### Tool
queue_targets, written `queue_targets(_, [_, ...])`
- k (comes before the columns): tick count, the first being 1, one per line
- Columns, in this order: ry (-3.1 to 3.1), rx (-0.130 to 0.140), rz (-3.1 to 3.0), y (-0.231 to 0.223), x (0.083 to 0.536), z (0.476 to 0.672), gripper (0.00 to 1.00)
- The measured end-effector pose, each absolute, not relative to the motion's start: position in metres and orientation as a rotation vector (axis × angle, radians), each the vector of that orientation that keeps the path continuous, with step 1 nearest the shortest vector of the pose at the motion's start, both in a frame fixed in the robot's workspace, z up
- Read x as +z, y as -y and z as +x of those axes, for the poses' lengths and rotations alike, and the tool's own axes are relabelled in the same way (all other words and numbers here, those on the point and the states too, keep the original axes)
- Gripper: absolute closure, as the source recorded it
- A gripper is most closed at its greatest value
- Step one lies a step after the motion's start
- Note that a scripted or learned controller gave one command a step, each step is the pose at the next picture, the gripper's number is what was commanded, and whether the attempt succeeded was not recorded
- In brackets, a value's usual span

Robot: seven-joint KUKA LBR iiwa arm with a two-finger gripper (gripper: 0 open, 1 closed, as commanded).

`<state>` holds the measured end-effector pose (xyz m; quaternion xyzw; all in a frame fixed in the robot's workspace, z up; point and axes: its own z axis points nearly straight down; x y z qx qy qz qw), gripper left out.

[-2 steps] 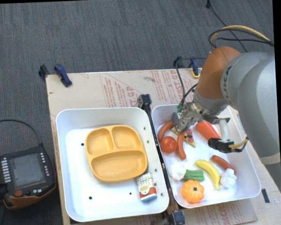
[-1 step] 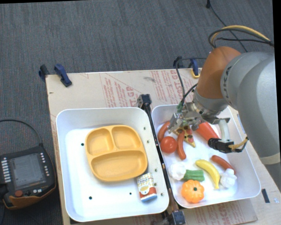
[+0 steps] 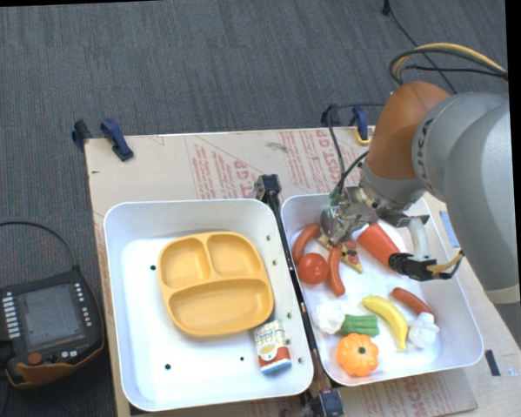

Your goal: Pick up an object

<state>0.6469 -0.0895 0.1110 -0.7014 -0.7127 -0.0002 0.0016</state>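
Your gripper (image 3: 342, 228) sits low in the right bin (image 3: 469, 340), over the crowded upper-left corner of the toy food, and you cannot tell from this slanted view how it is set or whether it has anything. Just below it lie a hot dog (image 3: 335, 269) and a pizza slice (image 3: 352, 258); to its lower left a tomato (image 3: 312, 268) touches a second sausage (image 3: 304, 239); just to its right a red pepper (image 3: 382, 243) leans against the wrist. Farther below it rest a banana (image 3: 387, 317), an orange pumpkin (image 3: 357, 354), a green bean (image 3: 360, 325) and two white garlic heads (image 3: 331, 315). Well off to its left, the other bin (image 3: 130, 376) holds a yellow divided plate (image 3: 216, 282) and a small carton (image 3: 271, 347).

Your risk is the clutter. With pieces touching right beneath the gripper, a close could land between two of them and push both aside, or pinch a rounded edge that squirts free on the lift. The tomato would likely roll if nudged. The bin wall to its left also leaves little room.
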Motion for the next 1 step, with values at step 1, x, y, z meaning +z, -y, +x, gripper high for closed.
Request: queue_targets(1, [2.238, 0.0, -2.199, 0.089, 0.1108, 0.6468, 0.0])
